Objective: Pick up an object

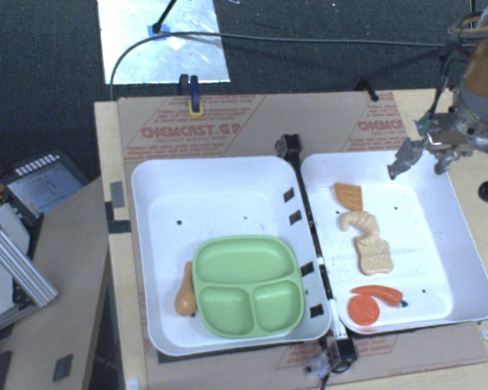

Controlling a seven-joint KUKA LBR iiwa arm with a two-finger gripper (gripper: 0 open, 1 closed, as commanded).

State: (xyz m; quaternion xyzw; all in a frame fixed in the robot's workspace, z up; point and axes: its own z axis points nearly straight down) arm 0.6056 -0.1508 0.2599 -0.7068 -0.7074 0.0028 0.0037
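At the left of the frame, the left bin (155,239) holds a green divided tray (248,284) with a tan, drumstick-shaped toy (185,291) lying just beside its left edge. In the right bin (458,240) a line of small play-food pieces runs from centre to lower centre: an orange wedge (349,196), a pale curled piece (359,220), a tan bread-like slice (372,255), a red chilli-shaped piece (378,294) and a red round slice (363,309).

Any of these looks light, stiff and fairly smooth, likely moulded plastic, so slipping is the main worry. The orange wedge seems the handiest choice, best taken across its narrow width, flat sides between the fingers.

The pincer (424,157) hangs at the upper right, over the far right corner of the right bin, its two fingers spread apart and holding nothing. The wedge lies below and to the left of it, near but clearly apart.
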